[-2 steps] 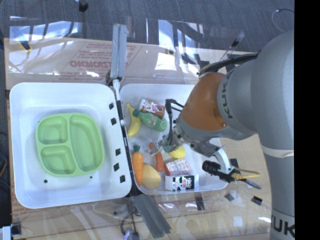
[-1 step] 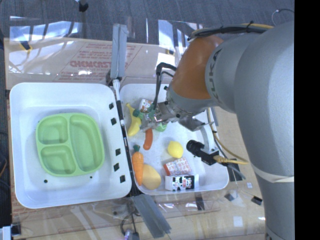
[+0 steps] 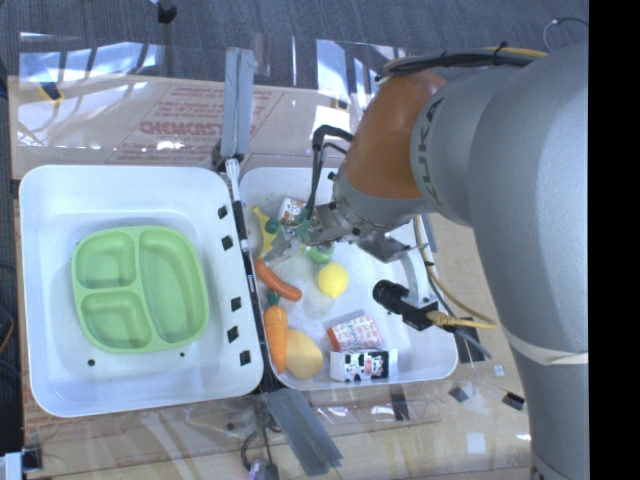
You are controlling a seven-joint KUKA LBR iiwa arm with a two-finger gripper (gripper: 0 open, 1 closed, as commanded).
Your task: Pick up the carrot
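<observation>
The carrot [image 3: 275,334], orange with a small green top, lies along the left wall of the right bin [image 3: 430,363], near its front. My gripper [image 3: 296,236] hangs over the back left part of that bin, above and behind the carrot and apart from it. The grey wrist and the orange band hide the bin's back right corner.
In the right bin lie a red-orange sausage-like piece [image 3: 279,282], a lemon [image 3: 333,280], a green item [image 3: 319,254], a yellow piece [image 3: 268,230], a tan potato [image 3: 304,356], a red box [image 3: 354,330] and a black-and-white carton [image 3: 363,365]. The left bin [image 3: 45,368] holds a green divided plate [image 3: 140,288].
</observation>
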